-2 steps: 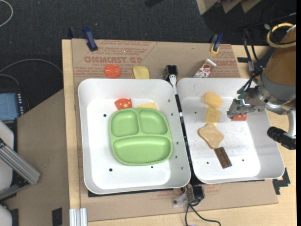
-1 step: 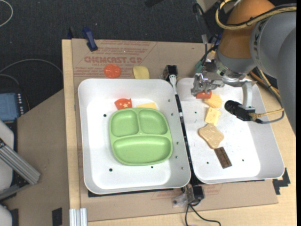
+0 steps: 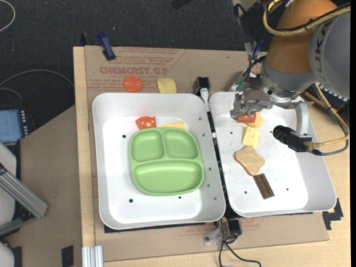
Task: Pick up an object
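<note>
Seemingly mid-grasp, my gripper point(image 3: 245, 111) sits low over an orange piece point(image 3: 247, 117) at the right bin's point(image 3: 311, 191) eleven o'clock; its grip I cannot tell, nothing lifted yet.

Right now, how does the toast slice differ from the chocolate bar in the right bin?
The toast slice is tan, broad and rounded; the chocolate bar is dark brown, narrow and rectangular. The toast slice lies nearer the claw; the chocolate bar is farther from it. Both lie flat in the right bin, almost touching.

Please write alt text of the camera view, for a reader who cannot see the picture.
A grey robot arm reaches from the right, its gripper low over an orange piece in the right bin, near a cheese slice, toast and a brown bar. The left bin holds a green divided plate.
</note>
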You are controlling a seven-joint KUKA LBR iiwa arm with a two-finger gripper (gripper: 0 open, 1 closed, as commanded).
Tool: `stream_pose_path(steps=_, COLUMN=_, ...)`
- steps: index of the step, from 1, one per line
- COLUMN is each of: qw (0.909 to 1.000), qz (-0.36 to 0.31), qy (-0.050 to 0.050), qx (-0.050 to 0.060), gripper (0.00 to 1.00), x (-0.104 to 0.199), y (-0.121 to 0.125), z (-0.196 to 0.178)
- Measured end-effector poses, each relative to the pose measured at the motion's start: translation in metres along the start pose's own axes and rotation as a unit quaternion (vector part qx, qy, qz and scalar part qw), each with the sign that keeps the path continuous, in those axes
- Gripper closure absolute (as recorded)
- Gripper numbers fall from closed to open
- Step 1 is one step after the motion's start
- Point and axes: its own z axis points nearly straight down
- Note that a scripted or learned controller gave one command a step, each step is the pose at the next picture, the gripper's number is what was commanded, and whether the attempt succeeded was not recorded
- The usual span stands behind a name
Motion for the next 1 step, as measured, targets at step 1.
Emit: stream_pose_path(steps=1, qw=1.0000, qz=-0.002, qy=0.001, qx=0.003, gripper=1.00, x=0.0577, y=-0.0320, z=0.0169)
